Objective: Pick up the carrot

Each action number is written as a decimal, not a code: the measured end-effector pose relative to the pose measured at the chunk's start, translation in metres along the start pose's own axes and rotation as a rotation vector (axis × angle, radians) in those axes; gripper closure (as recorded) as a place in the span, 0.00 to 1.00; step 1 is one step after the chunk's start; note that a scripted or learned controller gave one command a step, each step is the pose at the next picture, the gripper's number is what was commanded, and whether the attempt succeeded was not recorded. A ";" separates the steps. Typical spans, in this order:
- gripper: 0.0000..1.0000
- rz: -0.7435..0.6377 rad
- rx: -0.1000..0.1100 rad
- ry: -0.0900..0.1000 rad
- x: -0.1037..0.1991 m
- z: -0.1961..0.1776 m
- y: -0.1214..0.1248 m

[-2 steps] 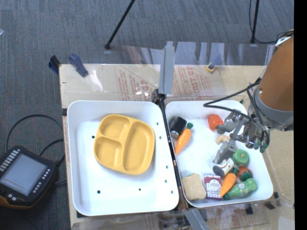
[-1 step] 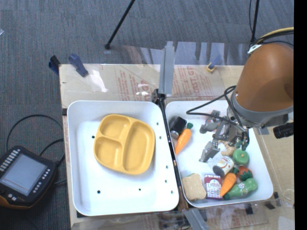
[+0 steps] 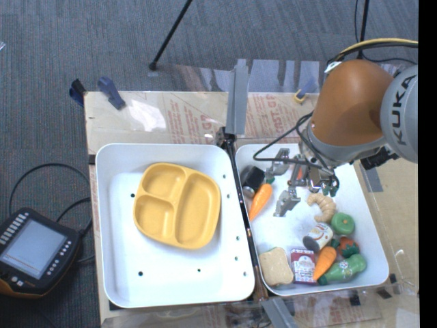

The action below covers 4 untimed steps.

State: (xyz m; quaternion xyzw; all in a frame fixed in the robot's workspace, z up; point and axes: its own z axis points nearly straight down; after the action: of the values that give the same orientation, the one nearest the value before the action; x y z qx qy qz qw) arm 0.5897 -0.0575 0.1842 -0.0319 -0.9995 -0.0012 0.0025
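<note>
My gripper (image 3: 292,198) hung with its fingers apart and nothing between them, just right of the carrot (image 3: 260,200), which lay untouched by the left wall of the right bin (image 3: 372,214) at mid-frame, so the whole pick remained undone.

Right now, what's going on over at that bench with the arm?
A grey arm with an orange band reaches in from the right over the right bin. Its pincer hangs just beside a carrot lying near that bin's left wall, with nothing between its fingers. A second carrot sits lower down among a jumble of toy foods. The left bin holds a yellow divided plate. The pickup hasn't happened yet.
</note>
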 end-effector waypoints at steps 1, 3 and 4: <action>0.00 -0.082 0.002 -0.015 0.082 -0.093 -0.008; 0.00 -0.191 0.000 0.007 0.068 -0.068 0.086; 0.00 -0.251 0.001 0.001 0.061 -0.020 0.020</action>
State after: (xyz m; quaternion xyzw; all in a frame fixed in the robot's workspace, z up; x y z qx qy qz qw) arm 0.5304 -0.0337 0.2049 0.0936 -0.9956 -0.0009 0.0031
